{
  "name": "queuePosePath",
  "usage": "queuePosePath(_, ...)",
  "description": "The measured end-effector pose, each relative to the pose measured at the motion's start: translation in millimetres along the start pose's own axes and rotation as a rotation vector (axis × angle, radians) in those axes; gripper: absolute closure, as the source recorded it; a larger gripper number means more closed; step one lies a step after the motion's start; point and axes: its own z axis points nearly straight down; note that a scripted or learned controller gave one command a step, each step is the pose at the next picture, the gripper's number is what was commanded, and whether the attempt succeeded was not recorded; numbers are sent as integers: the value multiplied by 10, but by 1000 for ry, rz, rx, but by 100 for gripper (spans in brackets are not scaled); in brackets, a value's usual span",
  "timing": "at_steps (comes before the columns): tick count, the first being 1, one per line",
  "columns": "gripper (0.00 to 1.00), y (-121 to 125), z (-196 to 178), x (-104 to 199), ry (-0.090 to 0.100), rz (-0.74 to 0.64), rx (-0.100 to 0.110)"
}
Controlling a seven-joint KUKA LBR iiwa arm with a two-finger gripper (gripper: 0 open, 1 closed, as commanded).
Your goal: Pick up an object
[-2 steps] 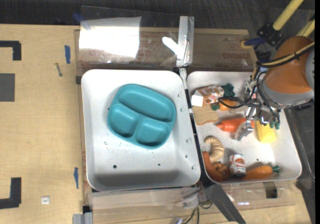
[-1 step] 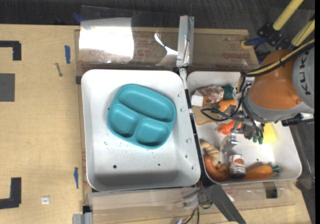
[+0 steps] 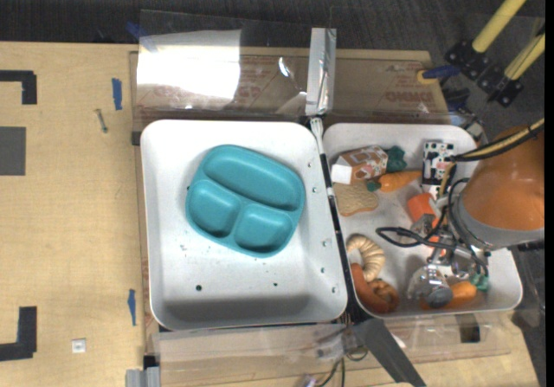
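Objects for picking lie heaped in the right bin (image 3: 506,294): an orange carrot-like piece (image 3: 400,181), a small printed box (image 3: 368,164), a tan flat piece (image 3: 356,198), a ridged beige toy (image 3: 370,255) and a reddish-brown round thing (image 3: 378,293). The arm (image 3: 509,195), its orange band showing, reaches over that bin. Its gripper (image 3: 440,277) hangs low among clutter near the bin's front edge; whether it is wide or narrow cannot be told. The left bin (image 3: 164,203) bears a teal divided tray (image 3: 246,197).

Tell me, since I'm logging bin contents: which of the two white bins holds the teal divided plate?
The left bin: the teal plate lies in it alone, while the right bin holds small toys.
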Motion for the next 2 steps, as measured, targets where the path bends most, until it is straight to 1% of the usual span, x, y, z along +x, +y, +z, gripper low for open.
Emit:
queuePosePath(1, 0, 152, 5, -513, -1, -339, 0)
queuePosePath(2, 100, 171, -126, -547, -14, -341, 0)
